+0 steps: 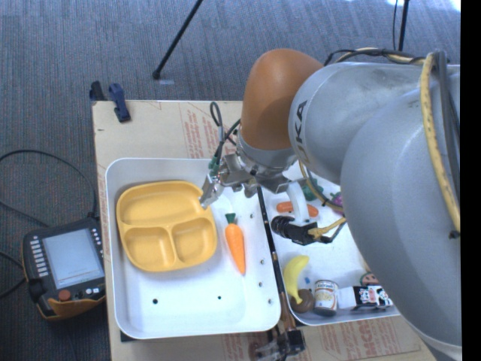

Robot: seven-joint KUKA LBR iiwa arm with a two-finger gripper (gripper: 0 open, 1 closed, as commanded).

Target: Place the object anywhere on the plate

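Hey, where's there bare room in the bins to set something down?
Left bin: bare floor below the yellow plate and carrot; the plate's compartments are bare too. Right bin is crowded: banana, can, small toys, under the arm.

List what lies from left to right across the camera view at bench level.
Handheld controller → yellow plate → carrot → banana → small can

White floor below the plate [161, 228] lies open; carrot [235, 245] flanks its right.
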